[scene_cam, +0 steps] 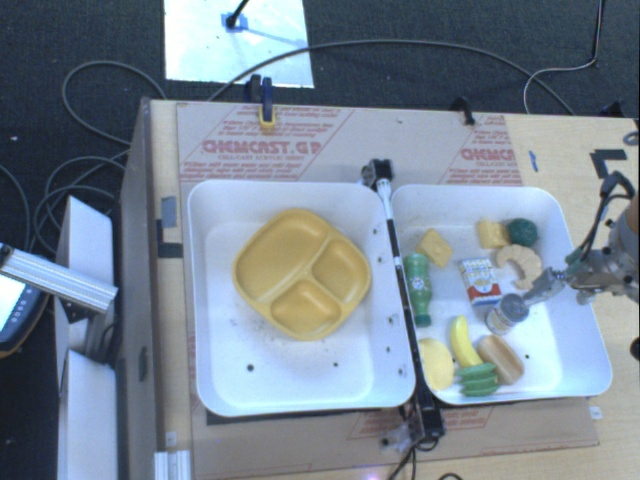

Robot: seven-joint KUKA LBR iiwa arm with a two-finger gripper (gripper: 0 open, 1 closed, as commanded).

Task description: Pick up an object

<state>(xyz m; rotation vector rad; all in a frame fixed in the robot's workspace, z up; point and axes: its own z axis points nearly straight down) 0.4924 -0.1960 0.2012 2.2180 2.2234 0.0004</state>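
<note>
My gripper [532, 290] reaches in from the right over the right bin [580, 368], low above its middle-right part. Just below and left of it lies a small grey can-like object [507, 312]. A red, white and blue carton [481, 279] sits to its left, and a tan croissant [520, 260] just above it. The same bin also holds a green bottle [417, 288], a yellow block [435, 247], a banana [461, 340], a hot dog [501, 358], a green pod [478, 379], a lemon [435, 361] and a dark green broccoli [521, 232].
The left bin [215, 368] carries a yellow divided plate [302, 272]. A black clamp bar [397, 268] runs along the seam between the bins. Cardboard [330, 143] lies under both, with cables on the dark floor behind.
</note>
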